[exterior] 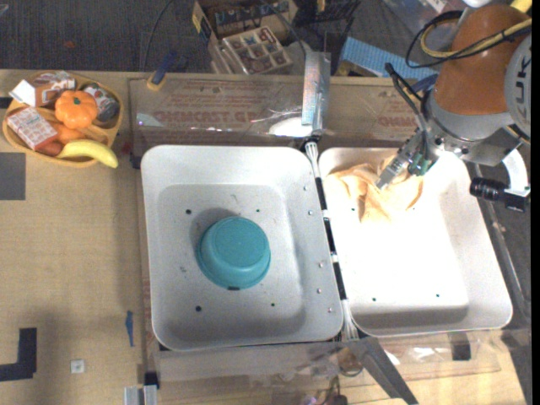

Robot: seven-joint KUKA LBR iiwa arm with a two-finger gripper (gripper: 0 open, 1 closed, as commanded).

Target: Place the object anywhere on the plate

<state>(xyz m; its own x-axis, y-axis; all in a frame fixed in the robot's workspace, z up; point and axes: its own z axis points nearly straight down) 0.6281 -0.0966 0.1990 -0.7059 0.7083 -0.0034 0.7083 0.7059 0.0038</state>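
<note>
A round teal plate (234, 251) lies in the middle of the left white bin (169, 184). In the far left part of the right white bin (439, 294) sits a crumpled pale orange cloth (364, 194). My gripper (393, 174) comes down from the upper right, and its tip is at the cloth's right part. It is too small and too dark against the cloth to make out more. The grey arm with its orange band (477, 49) rises above the bin's far right corner.
A basket of toy fruit (63, 123) stands on the bench at the far left, outside the bins. A cardboard wall (219, 112) runs behind both bins. The bins' rims meet at a narrow ridge (327, 234) between plate and cloth.
</note>
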